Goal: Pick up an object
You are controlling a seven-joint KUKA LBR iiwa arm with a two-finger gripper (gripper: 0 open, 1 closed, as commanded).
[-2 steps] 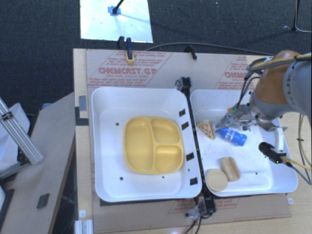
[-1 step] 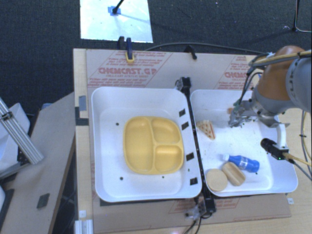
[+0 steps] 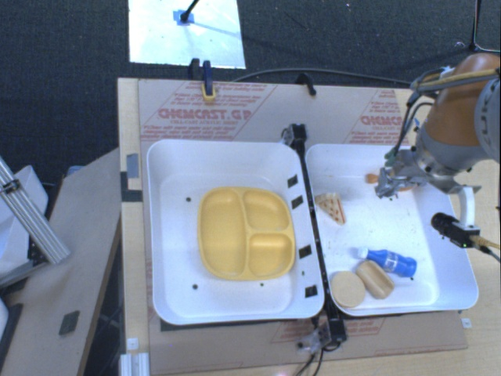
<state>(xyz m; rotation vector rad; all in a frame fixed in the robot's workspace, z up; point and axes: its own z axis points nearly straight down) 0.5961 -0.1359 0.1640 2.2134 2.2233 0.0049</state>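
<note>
I read this moment as the approach step of the pick: the hand [image 3: 389,185] sits low over the upper part of the right bin [image 3: 450,292], at the right of the frame, with the grey arm [image 3: 462,128] and its orange band above it. I cannot tell whether the hand is apart or together; its tip is small and dark against the white floor, and I see nothing lodged in it. A small orange-brown piece [image 3: 371,178] lies just beside the hand, toward the left, and I judge it the nearest candidate. The other candidates lie lower in the same bin: a tan wedge [image 3: 331,207] near the divider, a blue bottle [image 3: 390,262] lying on its side, a tan roll [image 3: 376,279] touching the bottle's lower edge, and a round tan disc [image 3: 348,289] beside the roll at the lower left corner. The left bin [image 3: 168,210] holds a yellow divided plate [image 3: 246,232]. Both bins rest on the surface [image 3: 86,202]. For the next move I would centre the hand over one chosen item, confirm clearance from the bin wall, descend to the floor, then close and lift. The small piece is flat and may slip out.
</note>
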